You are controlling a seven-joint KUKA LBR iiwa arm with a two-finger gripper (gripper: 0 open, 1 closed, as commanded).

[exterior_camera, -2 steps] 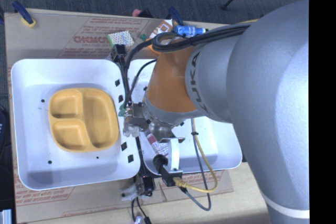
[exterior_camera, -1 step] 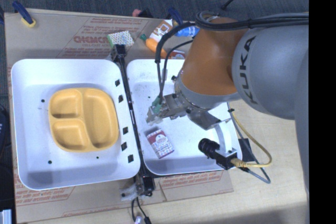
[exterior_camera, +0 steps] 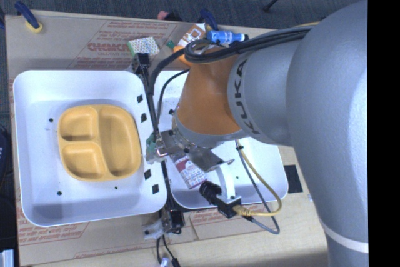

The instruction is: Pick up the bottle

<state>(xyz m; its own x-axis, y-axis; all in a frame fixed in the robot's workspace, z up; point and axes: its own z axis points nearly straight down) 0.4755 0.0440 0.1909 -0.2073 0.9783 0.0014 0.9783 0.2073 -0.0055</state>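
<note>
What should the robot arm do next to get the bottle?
Probably lift straight up a little and look again. The arm hangs low over the right bin and hides most of it, so the bottle can't be made out. A red-and-white labelled thing peeks out under the wrist. The yellow tray sits in the left bin.

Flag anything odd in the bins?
Nothing looks spilled or damaged. The yellow divided tray sits flat in the left bin. The arm covers most of the right bin, so its contents are largely hidden.
</note>
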